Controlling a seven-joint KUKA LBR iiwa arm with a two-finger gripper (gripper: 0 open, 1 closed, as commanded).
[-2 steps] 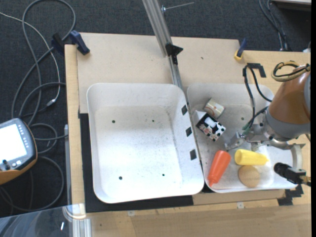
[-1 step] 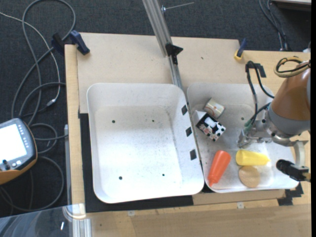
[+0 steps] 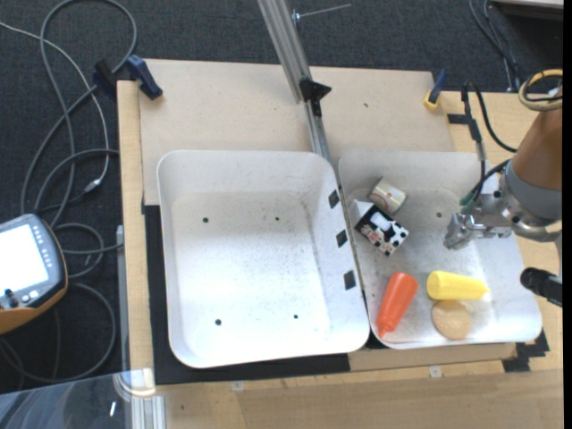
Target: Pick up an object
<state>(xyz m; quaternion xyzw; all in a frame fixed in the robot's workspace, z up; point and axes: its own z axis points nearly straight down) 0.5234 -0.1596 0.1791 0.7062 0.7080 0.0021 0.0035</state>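
Reaching in over the right bin's (image 3: 420, 164) right edge, the arm (image 3: 542, 164) angles down, gripper (image 3: 458, 233) above bare floor, jaw state unclear.

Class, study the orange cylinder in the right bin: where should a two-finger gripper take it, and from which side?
Probably at mid-length of the orange cylinder, coming from above, fingers across its narrow width. It lies flat and slanted, near the bin's front wall, with the yellow piece to its right.

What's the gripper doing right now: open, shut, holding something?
Gripper: over the right bin, above bare floor; nothing between its fingers. Whether it is open or shut cannot be told.
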